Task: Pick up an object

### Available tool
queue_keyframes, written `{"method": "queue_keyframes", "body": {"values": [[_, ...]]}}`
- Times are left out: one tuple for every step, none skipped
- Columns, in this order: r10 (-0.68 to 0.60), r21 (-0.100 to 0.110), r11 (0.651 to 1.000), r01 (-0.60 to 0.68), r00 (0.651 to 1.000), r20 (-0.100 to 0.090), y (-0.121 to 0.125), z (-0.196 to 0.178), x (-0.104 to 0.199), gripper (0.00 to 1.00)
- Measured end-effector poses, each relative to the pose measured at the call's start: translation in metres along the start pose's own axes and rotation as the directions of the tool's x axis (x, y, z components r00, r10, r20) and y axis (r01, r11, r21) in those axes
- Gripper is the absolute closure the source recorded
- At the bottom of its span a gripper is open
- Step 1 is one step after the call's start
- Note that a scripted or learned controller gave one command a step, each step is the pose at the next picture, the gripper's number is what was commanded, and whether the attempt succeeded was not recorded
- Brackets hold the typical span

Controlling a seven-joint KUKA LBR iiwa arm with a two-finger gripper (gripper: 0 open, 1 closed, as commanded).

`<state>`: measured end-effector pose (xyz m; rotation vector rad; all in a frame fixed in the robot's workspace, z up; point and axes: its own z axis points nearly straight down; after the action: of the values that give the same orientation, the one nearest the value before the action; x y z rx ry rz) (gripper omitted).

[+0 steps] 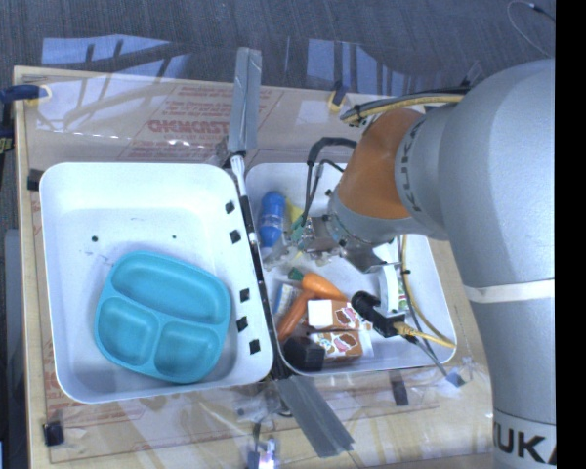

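Arm (449, 164) reaches down into the right bin (439, 291), where the clutter lies. Tool (324, 244) hangs low beside the blue bottle (272, 219) and above the carrot (319, 285), placed for a pick; its grip state cannot be told. Blue tray (162, 317) lies alone in the left bin (68, 213).

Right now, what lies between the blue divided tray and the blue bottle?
In the camera view, the two bins' adjoining walls, dotted with black clips, run between the blue divided tray in the left bin and the blue bottle in the right bin.

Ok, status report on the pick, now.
Gripper down in right bin, among clutter. Blue bottle beside it, orange carrot toy just below. Nothing seen held. Blue tray alone in left bin.
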<state>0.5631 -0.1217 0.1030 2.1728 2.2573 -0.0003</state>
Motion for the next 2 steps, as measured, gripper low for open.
{"method": "queue_keyframes", "body": {"values": [[-0.006,-0.001,1.000,0.006,1.000,0.002,0.0008,-0.0097,0.0001,1.00],[-0.006,-0.001,1.000,0.006,1.000,0.002,0.0008,-0.0098,0.0001,0.00]]}}
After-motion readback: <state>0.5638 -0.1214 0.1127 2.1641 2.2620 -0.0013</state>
